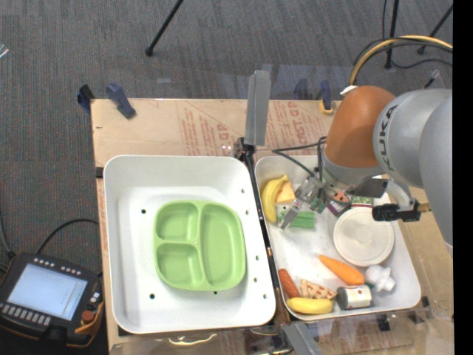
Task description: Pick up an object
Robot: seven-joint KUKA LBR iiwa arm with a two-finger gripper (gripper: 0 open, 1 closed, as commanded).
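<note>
Right now my gripper (298,209) hangs low over the right bin's (410,291) back-left corner, fingers parted, holding nothing; the green piece (304,221) lies directly beneath, banana (273,195) just left.

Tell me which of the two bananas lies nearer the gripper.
The banana at the right bin's upper-left corner, just left of the gripper. The other banana lies along the bin's near edge, below the carrot.
</note>
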